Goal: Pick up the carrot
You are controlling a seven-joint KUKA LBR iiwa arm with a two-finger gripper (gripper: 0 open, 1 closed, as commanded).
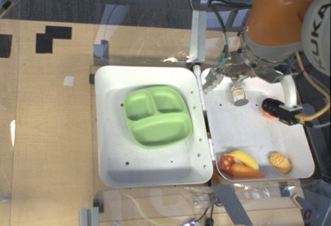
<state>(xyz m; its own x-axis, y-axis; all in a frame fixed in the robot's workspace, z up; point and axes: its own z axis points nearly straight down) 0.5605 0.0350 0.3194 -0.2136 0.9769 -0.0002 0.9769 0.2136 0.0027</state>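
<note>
The carrot [247, 171] is orange and lies flat in the front left corner of the right bin [258, 132]. It touches a yellow banana [243, 157] and a red fruit [226, 162] beside it. The gripper [230, 76] hangs under the orange band of the arm [276, 8], over the bin's back left part, far behind the carrot and well apart from it. Nothing shows held in it.
A green divided plate [156, 115] sits in the left bin [111, 168]. The right bin also holds a yellow bumpy piece [280, 162] at the front right, a small cylinder [238, 95] near the gripper and a red item [268, 109] partly under a black part.
</note>
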